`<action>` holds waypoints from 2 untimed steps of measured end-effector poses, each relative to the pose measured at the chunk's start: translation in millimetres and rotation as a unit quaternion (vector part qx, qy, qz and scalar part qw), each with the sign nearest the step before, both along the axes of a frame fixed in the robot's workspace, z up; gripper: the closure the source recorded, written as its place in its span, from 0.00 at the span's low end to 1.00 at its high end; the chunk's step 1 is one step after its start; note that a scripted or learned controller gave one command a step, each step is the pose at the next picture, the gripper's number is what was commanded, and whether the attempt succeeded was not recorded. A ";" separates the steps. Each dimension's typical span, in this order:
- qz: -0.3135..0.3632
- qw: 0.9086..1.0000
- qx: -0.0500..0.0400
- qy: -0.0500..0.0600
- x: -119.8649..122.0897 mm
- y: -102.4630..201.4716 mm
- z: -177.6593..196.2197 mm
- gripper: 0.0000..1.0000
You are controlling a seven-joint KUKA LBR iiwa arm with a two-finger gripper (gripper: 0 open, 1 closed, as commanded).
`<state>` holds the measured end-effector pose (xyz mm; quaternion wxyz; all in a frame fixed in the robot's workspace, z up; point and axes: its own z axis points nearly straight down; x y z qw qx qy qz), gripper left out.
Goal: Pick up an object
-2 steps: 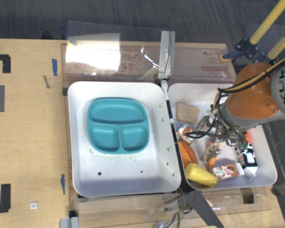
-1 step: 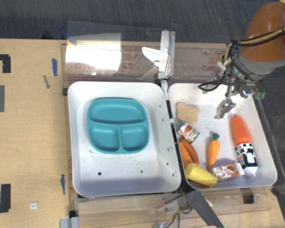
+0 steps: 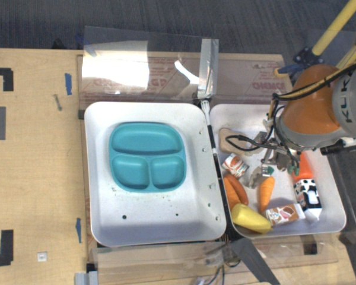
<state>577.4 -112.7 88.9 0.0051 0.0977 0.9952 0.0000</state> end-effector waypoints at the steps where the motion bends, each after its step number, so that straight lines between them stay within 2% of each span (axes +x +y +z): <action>1: -0.005 1.000 0.000 0.000 -55.9 -5.5 0.3 0.00; 2: 0.007 1.000 -0.001 -0.005 -72.1 -20.5 1.1 0.00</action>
